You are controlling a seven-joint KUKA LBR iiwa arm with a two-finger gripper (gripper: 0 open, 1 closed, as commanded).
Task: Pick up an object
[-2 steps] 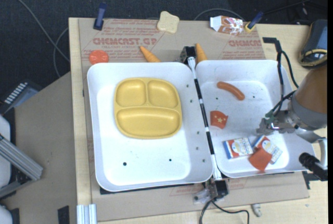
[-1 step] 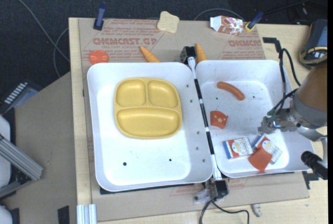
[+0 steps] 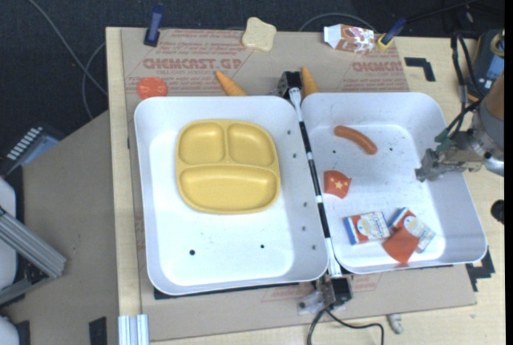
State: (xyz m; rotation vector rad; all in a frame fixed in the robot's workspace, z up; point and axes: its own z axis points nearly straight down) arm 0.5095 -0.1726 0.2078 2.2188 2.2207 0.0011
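Looking down from the overhead camera, the gripper is sitting over the right edge of the right bin, down near the bin floor, and honestly I can't tell how it's set or if it has hold of anything, it's just a dark blur there. The pickable stuff is all in that right bin: a sausage near the top middle, a red wedge piece just beside the divider, a small white carton lower down, and a red and white packet touching the carton's right side. None of those are touching the gripper, the sausage is closest but still apart. The left bin has a yellow divided plate in its upper half. Behind the bins on the cardboard there's a bread slice, a carrot and a milk carton.
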